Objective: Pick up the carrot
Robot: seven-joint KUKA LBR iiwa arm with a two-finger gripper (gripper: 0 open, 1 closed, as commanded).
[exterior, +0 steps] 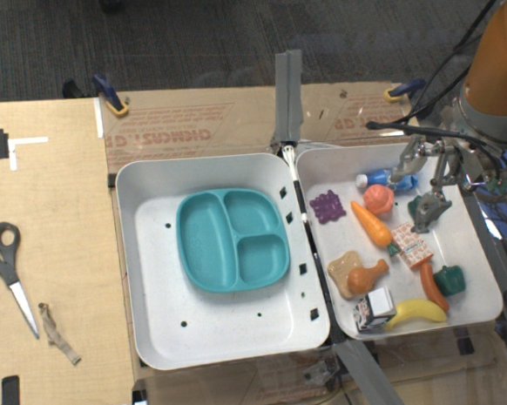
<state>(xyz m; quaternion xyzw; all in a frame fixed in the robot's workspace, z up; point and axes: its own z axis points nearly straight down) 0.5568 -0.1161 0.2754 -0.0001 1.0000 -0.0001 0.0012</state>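
Jaws spreading open, gripping nothing, gripper (428, 194) hovering over the right bin's (481, 262) far right part. Lying just left of it, past a pink ball (379, 198), the carrot (371, 223), slanting beside purple grapes (326, 205). Sitting in the left bin (146, 276), a teal tray (233, 239).

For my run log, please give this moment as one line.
task: pick up carrot | carrot: lying in right bin, untouched | claw: above bin, right of carrot, holding nothing | stage: approach
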